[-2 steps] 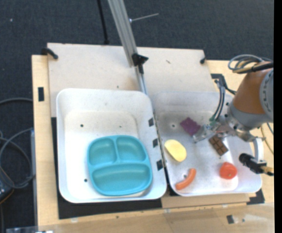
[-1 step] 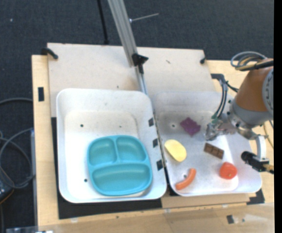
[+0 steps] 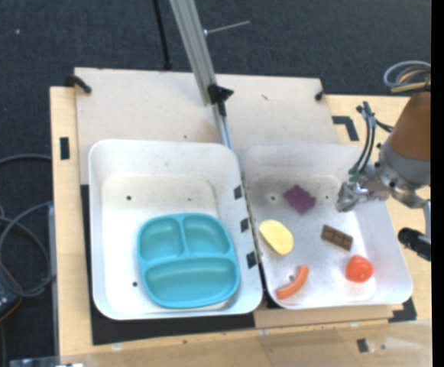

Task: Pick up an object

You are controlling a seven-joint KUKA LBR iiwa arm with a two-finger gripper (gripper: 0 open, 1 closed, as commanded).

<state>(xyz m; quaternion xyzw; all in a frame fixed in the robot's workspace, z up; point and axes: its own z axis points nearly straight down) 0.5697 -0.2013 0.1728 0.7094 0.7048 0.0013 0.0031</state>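
up by the right bin's (image 3: 325,156) far right edge hangs the gripper (image 3: 347,199); how far open it is i cannot tell. outward lie purple block (image 3: 299,199), brown bar (image 3: 336,238), yellow lump (image 3: 277,237), red ball (image 3: 359,268), orange sausage (image 3: 293,281).

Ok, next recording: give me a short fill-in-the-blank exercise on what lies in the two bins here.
1. The blue divided plate lies in the ____ bin.
2. The purple block, yellow piece, brown bar, orange carrot and red ball lie in the ____ bin.
3. The gripper sits nearest the ____ block.

Missing words: left; right; purple
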